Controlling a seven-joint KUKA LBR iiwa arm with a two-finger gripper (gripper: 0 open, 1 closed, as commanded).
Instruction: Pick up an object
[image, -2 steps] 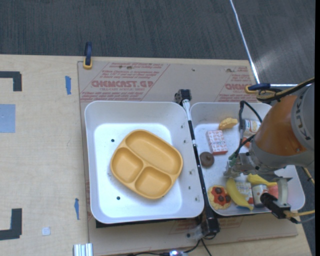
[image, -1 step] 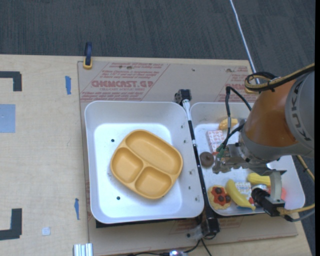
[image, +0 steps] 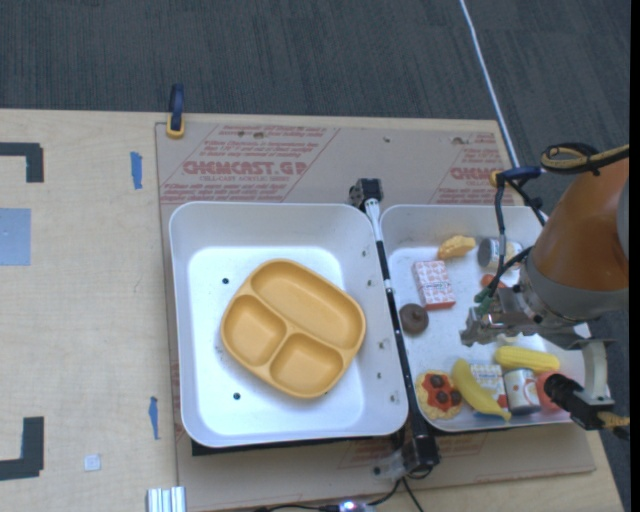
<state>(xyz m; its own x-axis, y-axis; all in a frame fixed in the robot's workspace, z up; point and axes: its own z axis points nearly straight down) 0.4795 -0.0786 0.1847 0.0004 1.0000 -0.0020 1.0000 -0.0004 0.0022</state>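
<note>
Corn cob (image: 527, 357) lies beside banana (image: 477, 388) and can (image: 520, 388); jaws' (image: 487, 328) state unclear.

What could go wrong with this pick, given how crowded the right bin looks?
The gripper hangs over bare floor in the right bin, so a straight descent may close on nothing. The corn cob, banana, small can and pizza slice lie packed along the near edge, so a grab there could catch two items or knock one aside. The arm also hides part of the bin's right side, where things may go unnoticed.
</note>
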